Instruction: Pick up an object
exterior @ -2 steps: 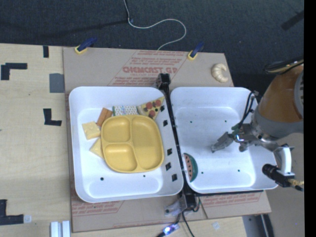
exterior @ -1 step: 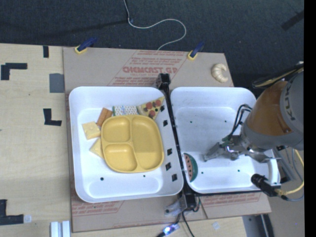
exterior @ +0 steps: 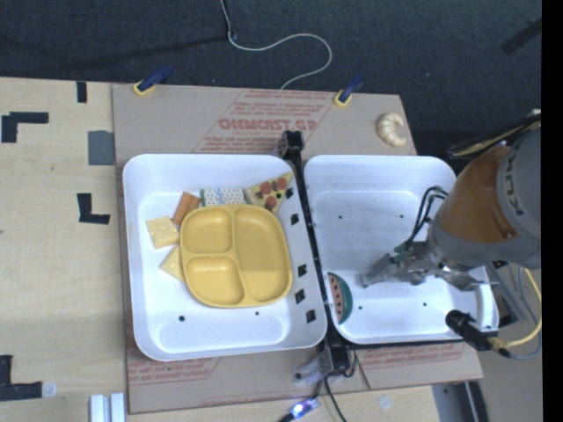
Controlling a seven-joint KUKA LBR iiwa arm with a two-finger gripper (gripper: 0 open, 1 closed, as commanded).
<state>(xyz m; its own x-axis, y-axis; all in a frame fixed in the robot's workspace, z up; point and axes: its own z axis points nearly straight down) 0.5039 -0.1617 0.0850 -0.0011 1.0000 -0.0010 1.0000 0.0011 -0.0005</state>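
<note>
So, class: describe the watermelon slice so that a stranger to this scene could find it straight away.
Start at the right bin of the two white ones. Follow its left wall, beside the divider, down toward the near corner. There lies the watermelon slice: a half-round piece, red with dark seeds and a green rind, apart from the gripper and the sole toy food in that bin.
</note>
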